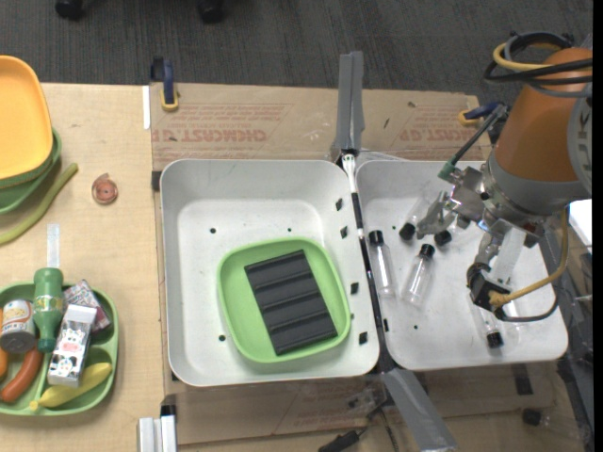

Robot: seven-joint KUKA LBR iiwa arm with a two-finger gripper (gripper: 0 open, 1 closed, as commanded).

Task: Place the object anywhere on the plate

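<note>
Hanging the gripper [450,210] low over the right bin [400,342] beside clear vials [415,276], giving no telling how open or loaded, and showing the black ridged block [290,301] lying flat on the green plate [232,285] in the left bin [188,243].

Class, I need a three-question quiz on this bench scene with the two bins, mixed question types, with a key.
1. True or false: the black ridged block lies on the green plate.
2. Which bin holds the clear vials? A) left bin B) right bin
3. Fill in: the arm hangs over the ____ bin.

Key: 1 true; 2 B; 3 right.
</note>
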